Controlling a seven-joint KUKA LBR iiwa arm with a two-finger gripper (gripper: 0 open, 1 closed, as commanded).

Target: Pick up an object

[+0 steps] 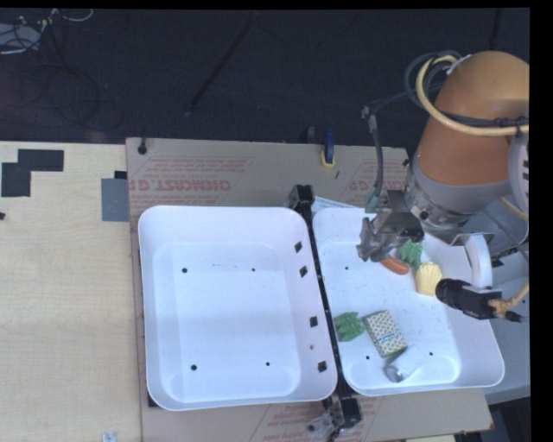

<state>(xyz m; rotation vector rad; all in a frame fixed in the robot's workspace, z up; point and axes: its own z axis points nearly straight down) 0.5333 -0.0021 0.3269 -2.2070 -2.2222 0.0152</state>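
So the grey two-finger gripper (377,246) hangs over the right shallow white plastic bin (467,371), honestly can't tell how its jaws stand. Just beside it lie a small orange carrot-shaped toy (397,266), a yellow lumpy piece (429,278), a green leafy toy (349,325) and a patterned square packet (384,332).

White bins (225,226); green toy (349,326) — checkered block (384,333)

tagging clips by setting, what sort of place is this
Probably a robotics lab bench for grasping trials: a grey and orange robot arm over two white bins, small mixed objects in the right one, loose cables behind.
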